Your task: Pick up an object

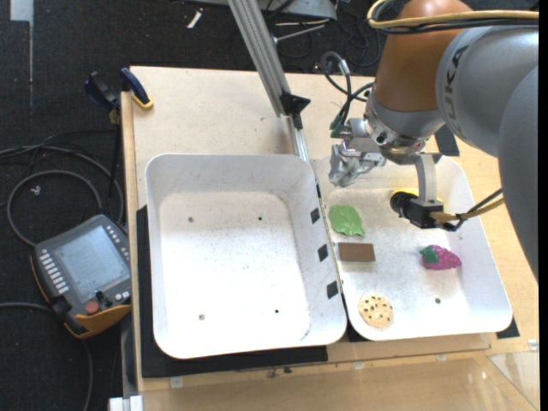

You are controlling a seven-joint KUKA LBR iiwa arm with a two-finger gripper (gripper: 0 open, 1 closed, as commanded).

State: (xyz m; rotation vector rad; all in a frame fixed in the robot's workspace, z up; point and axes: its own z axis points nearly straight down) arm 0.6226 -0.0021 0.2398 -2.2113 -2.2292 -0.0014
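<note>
- Green piece [347, 221], flat and leaf-shaped, is lying in the upper left part of the right bin [479, 306], close to the wall where that bin is meeting the left bin [171, 178]. It is looking like the nearest target.
- The tool [345, 169] is hanging just above the green piece in the frame, right of centre, near the right bin's upper left corner. I cannot tell whether it is spread or pressed together, because the metal is blurring into one shape at this slant.
- I am judging the step in hand to be the approach, with the grasp not yet made.
- Doing it well is calling for the tool to be centred over the green piece before it is going down. The piece is looking thin and low — a shallow grip is likely to be slipping off its edge.
- The brown block [356, 253] is sitting just below the green piece in the frame, near it and apparently apart. The descent should be staying clear of the block and of the bin wall to the left.
- The purple piece [440, 258] and the round biscuit [375, 310] are lying well apart from the target — toward the lower right of the frame — and are not crowding the approach.
- Both bins are resting on the pale desk [205, 110], so pressing down gently should be enough.
</note>
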